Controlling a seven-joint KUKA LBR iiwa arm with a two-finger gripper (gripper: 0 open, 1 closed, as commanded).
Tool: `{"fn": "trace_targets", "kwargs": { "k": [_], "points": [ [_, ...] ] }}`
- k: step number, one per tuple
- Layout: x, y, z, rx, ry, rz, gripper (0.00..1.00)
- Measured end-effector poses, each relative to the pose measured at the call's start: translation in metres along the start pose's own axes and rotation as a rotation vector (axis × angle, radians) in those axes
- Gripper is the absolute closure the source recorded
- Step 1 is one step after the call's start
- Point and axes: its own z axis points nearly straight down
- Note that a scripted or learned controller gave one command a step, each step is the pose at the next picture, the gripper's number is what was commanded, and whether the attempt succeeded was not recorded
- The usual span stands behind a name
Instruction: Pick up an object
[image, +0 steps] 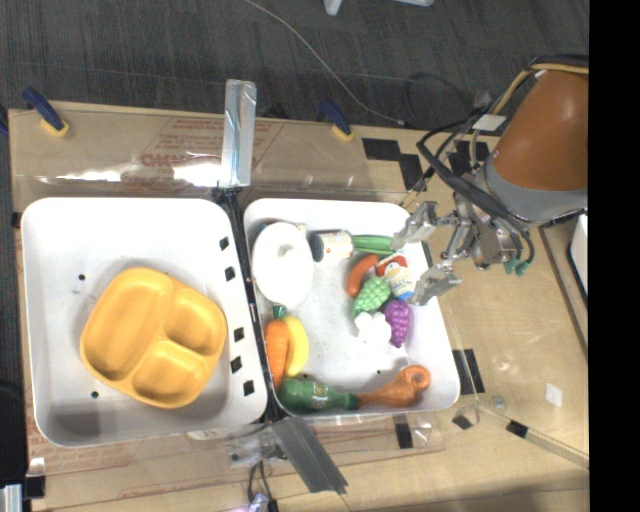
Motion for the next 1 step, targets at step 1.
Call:
{"fn": "trace_targets", "kwargs": {
  "k": [1],
  "points": [
    [0.0128,-0.0090,0.1511,-0.005,0.008,-0.177,0.00]
  ]
}}
